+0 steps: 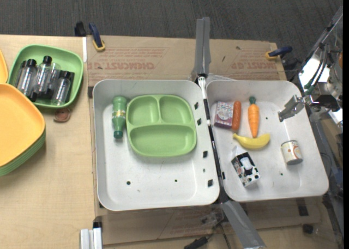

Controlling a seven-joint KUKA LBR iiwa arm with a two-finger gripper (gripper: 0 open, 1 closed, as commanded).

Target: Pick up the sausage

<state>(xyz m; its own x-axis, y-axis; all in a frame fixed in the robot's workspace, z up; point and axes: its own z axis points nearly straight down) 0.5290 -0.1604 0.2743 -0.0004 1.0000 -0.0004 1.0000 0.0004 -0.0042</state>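
Note:
The sausage (236,116), a short reddish-orange link, lies upright in the right bin (272,188) near its far left. It rests between a purple packet (223,115) and a carrot (253,119), close against the packet. My gripper (289,109) hangs over the right bin's far right side, about a hand's width to the right of the carrot and well apart from the sausage. Nothing shows in its grasp.
A banana (252,141) lies just below the carrot and sausage. A white can (292,152) and a black-and-white box (245,169) sit nearer the front. The left bin (152,188) holds a green divided plate (161,125) and a green bottle (119,116).

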